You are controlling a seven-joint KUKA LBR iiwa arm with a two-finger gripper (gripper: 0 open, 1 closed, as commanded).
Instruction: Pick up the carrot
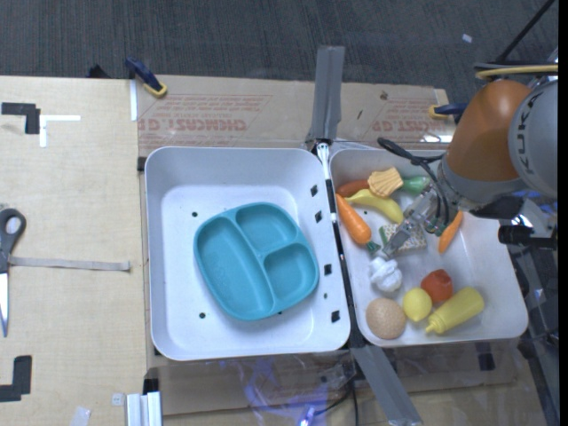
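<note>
1. The gripper (410,231) hangs low over the right bin (497,327); whether it grasps anything, I cannot tell.
2. A carrot (353,221) lies near the bin's left wall, just left of the gripper.
3. Another orange piece (450,232) shows at the wrist's right, partly hidden.
4. The left bin (169,327) holds a blue plate (256,260).

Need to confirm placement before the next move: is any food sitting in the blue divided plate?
No, the blue divided plate lies bare in the left bin, and the carrot sits in the right bin.
</note>
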